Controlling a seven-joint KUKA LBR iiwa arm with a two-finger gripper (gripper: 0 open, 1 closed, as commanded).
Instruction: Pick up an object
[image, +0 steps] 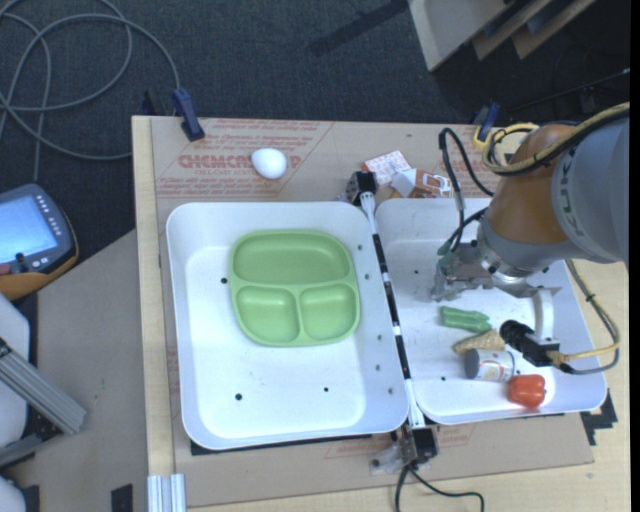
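- Presently the gripper (452, 283) sits low over bare floor in the bin on the view's right (412, 310). Whether it is spread or pressed together cannot be told, and nothing is seen held in it.
- The likeliest target is the green object (463, 318), which lies flat just beside the gripper and apart from it.
- Advice: centre over the green object, straddle its narrow width and descend straight.
- Hazard: a beige cone (478, 343) lies close beside it, with a small bottle (490, 367) and a red item (528, 390) crowding that corner; a wide approach could nudge them.
- The other bin (200, 340) holds a green divided plate (295, 285). A white egg (268, 162) rests on the tabletop (150, 300) outside, causing no obstruction.
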